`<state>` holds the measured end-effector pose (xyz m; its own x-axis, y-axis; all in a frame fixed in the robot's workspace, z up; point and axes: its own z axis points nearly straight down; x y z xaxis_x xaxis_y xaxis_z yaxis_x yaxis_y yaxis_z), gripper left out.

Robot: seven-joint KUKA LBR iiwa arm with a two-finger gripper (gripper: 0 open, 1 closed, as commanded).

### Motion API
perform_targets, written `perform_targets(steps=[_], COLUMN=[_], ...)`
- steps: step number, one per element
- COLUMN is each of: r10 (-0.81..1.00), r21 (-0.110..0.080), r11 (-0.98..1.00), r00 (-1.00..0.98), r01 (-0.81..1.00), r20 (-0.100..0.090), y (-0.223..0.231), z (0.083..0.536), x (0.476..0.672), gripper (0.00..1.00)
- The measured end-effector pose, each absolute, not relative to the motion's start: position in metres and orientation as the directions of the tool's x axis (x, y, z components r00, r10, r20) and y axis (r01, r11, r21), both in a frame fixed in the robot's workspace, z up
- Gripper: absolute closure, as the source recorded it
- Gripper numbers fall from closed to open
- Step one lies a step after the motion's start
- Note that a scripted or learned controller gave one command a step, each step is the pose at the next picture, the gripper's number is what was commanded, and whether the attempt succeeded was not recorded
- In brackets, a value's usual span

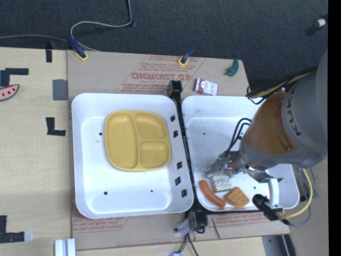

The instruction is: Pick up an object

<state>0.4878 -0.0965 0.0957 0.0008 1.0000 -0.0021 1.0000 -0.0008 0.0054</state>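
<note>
In the right bin (213,116), near its front edge, lie an orange-red sausage (211,194), a small pale packet with a printed label (220,183) and a tan cracker-like piece (236,197). My gripper (222,167) reaches down from the right, just above and touching the area of the pale packet. The orange-banded wrist (272,129) hangs over the right half of that bin and hides part of its floor. A yellow divided plate (137,140) rests in the left bin (88,196).
A small red-and-white packet (205,86) lies on the cardboard behind the bins. A green clip (233,67) and two yellow-blue clamps (79,49) sit at the cardboard's back edge. A black divider (180,143) runs between the bins.
</note>
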Motion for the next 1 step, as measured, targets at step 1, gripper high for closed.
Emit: perform_targets(steps=[1], r10=[1.0], r21=[0.0], r11=[0.002], r00=[-0.002], r01=[1.0], r20=[0.0], y=[-0.0437], z=[0.2259], x=[0.4999], gripper=[1.0])
